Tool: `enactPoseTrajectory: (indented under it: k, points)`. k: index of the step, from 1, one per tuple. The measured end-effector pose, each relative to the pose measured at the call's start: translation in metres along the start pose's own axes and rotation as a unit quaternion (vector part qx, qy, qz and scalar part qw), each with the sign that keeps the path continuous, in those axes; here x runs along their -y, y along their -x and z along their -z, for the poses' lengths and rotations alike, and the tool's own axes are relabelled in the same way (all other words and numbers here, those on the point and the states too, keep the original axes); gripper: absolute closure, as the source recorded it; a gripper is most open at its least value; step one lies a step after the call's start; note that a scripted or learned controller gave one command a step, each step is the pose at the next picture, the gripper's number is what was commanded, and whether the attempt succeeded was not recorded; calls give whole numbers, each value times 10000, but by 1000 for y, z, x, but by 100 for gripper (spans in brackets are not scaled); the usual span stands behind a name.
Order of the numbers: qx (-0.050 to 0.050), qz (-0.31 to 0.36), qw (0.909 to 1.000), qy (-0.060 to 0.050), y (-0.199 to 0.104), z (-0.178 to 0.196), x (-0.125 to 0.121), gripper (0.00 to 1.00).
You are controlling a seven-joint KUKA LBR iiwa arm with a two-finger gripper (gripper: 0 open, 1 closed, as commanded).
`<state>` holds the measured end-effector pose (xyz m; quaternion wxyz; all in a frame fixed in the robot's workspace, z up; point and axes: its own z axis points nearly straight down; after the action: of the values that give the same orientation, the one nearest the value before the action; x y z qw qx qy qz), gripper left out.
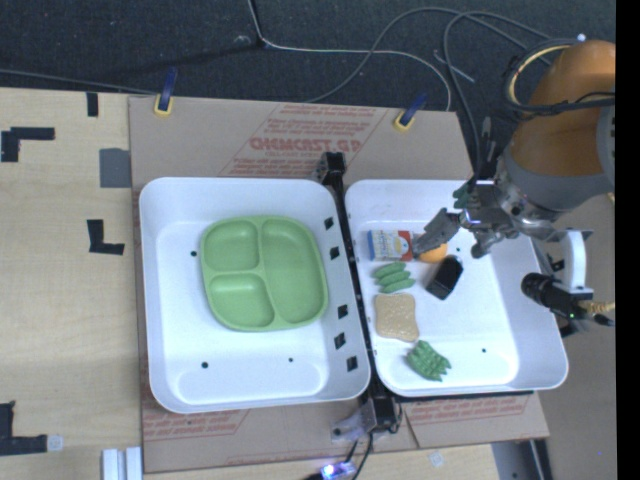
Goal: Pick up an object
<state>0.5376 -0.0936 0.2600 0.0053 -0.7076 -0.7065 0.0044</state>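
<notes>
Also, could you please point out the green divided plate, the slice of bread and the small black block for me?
green divided plate (265, 272): camera view, on the ridge where its compartments meet.
slice of bread (396, 316): camera view, middle of its top face.
small black block (445, 277): camera view, centre of its top.

You see a pale wooden counter (60, 298) stretching left of the claw (462, 236), marked with dark tape pieces (100, 236). A brown cardboard sheet (300, 138) lies under and behind the claw. Beyond, dark carpet (120, 18) carries loose cables (330, 50).
</notes>
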Motion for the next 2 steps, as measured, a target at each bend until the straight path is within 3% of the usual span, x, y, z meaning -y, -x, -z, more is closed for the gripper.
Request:
enactPoseTrajectory:
  k: [1,2]
  points:
    - [5,16,10000,59,0,6,-2,0]
    - [5,10,10000,31,-1,-59,-2,0]
